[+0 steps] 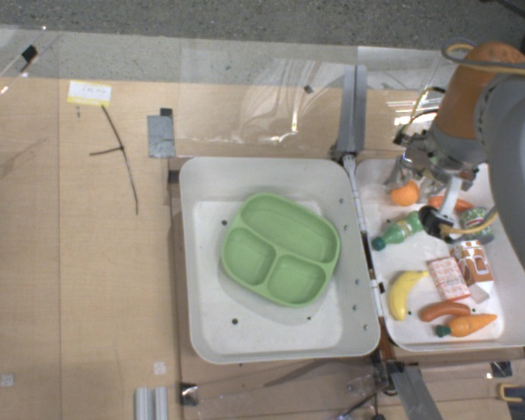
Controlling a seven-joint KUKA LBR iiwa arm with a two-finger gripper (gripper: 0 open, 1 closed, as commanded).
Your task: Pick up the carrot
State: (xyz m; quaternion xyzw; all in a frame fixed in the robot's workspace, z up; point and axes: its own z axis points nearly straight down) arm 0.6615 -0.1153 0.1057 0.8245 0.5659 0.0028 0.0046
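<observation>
Gripper point(437, 186): over the far part of the right bin point(507, 339).
Orange point(404, 194): just left of the fingers.
Bottle point(401, 231): nearer than the fingers, to their left.
Banana point(402, 292): well nearer, left of the carton point(446, 276).
Sausage point(444, 311): just behind the carrot point(471, 325).
Carrot: near edge, well apart from the fingers.
Plate point(281, 249): in the left bin point(201, 322), far left of the fingers.

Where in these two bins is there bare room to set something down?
The left bin has bare floor all around the green divided plate, widest along its near edge and left side. The right bin is crowded: orange, green bottle, banana, snack packet, sausage and carrot, with the gripper over its far end.
</observation>
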